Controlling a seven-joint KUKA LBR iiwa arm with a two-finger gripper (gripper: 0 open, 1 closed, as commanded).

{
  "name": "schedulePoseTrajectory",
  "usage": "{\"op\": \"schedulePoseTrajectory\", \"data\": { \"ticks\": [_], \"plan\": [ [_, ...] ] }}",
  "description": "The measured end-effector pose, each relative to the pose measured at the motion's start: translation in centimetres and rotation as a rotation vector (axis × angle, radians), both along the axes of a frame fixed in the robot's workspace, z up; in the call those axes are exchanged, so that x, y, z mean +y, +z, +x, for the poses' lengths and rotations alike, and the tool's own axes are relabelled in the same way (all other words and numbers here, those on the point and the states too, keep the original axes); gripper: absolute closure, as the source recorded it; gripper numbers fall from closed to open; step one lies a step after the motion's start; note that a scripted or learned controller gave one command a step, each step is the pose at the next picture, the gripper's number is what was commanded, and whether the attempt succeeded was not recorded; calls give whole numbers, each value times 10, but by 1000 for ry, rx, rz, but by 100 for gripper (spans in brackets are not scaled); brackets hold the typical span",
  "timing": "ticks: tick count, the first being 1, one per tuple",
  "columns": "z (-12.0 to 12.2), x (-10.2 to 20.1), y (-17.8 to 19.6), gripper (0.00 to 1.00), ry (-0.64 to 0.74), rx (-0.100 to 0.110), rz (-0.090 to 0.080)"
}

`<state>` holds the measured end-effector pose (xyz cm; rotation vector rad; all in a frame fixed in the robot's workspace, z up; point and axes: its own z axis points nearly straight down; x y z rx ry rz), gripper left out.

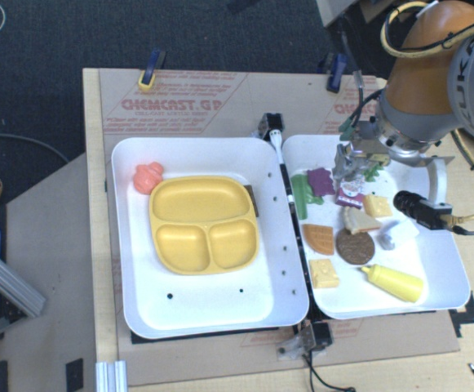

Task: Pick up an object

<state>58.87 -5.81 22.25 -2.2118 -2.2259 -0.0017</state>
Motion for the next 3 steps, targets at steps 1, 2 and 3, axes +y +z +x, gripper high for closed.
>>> {"op": "schedulePoseTrajectory", "data": {
  "ticks": [1, 2, 3],
  "plan": [
    [-8, 20, 5, 100, -3, 1, -1],
    [-15, 12, -4, 100, -8, 2, -3],
    [-12, 14, 10, 100, -6, -5, -4]
  ]
}}
